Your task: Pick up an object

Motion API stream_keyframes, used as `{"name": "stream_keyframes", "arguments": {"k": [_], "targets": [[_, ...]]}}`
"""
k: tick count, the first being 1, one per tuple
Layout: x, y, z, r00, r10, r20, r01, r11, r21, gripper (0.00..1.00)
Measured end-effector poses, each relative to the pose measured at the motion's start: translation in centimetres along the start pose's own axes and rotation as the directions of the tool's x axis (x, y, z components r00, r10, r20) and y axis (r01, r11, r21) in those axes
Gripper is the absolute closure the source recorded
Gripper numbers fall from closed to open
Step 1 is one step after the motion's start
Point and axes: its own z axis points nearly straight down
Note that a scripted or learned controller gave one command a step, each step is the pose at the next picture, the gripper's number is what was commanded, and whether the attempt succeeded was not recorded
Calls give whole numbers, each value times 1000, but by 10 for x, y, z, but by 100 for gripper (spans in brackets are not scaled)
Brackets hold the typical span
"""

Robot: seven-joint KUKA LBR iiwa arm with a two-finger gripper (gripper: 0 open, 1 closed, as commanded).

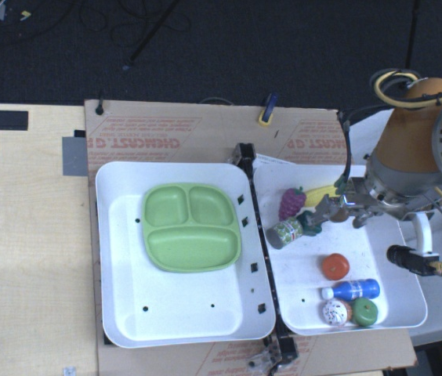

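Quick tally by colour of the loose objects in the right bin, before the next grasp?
Purple: 1, grape bunch
Yellow: 1, piece behind it
Grey-green: 1, small jar
Red-orange: 1, ball
Blue: 1, bottle
White speckled: 1, ball
Green: 1, disc
Total: 7

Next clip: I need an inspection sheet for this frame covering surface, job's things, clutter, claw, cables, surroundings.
Surface: two white bins, left bin and right bin, on cardboard.
Job's things: in the right bin, purple grapes, yellow item, small jar, red ball, blue bottle, white speckled ball, green round piece.
Clutter: green divided plate in the left bin.
Claw: claw low by the grapes and jar; finger state unclear.
Cables: yellow loop on the arm.
Surroundings: dark floor, blue-yellow clamp.
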Motion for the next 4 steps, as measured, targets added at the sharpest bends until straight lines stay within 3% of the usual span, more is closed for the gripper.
{"name": "stream_keyframes", "arguments": {"k": [1,3,4], "targets": [[0,3,-8,1000,-2,2,2,1000,-13,0],[10,8,102,1000,-3,1,3,1000,-11,0],[8,8,90,1000,2,1,-2,1000,-11,100]]}}
